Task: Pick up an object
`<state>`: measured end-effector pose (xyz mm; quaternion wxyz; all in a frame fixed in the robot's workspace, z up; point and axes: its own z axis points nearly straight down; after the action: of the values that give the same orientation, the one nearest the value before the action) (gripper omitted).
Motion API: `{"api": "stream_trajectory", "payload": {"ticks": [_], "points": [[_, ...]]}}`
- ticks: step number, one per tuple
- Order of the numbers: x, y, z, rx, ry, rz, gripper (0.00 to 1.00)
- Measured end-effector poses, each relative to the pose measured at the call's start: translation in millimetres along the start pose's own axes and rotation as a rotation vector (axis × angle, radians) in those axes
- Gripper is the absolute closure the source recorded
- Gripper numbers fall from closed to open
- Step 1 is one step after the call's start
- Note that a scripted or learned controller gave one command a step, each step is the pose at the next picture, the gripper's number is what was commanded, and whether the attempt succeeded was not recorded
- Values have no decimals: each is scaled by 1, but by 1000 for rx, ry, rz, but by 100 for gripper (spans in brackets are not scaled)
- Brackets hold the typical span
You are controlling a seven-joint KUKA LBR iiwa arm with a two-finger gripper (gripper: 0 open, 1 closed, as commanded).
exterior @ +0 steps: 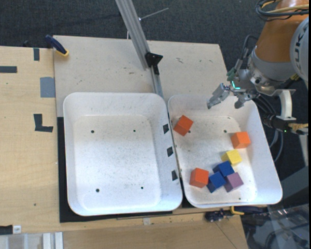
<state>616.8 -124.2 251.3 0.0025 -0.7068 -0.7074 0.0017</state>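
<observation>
Six blocks lie in the right bin [264,139]. Going left to right, the lone orange cube [183,124] at ten o'clock is easiest; the gripper [227,98], fingers spread and empty, hovers at twelve o'clock and should centre over it.

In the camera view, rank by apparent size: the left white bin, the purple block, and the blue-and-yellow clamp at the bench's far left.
1. Left white bin, clearly largest.
2. Purple block and blue-and-yellow clamp look similar; the clamp lies farther away, so unranked.
</observation>
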Motion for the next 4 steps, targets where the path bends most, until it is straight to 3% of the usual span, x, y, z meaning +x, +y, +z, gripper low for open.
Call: {"api": "stream_trajectory", "payload": {"ticks": [1,3,4], "points": [[0,1,-3,-5,-1,-1,0],[-5,6,122,2,-1,0,0],[-7,12,138,-25,-7,0,0]]}}
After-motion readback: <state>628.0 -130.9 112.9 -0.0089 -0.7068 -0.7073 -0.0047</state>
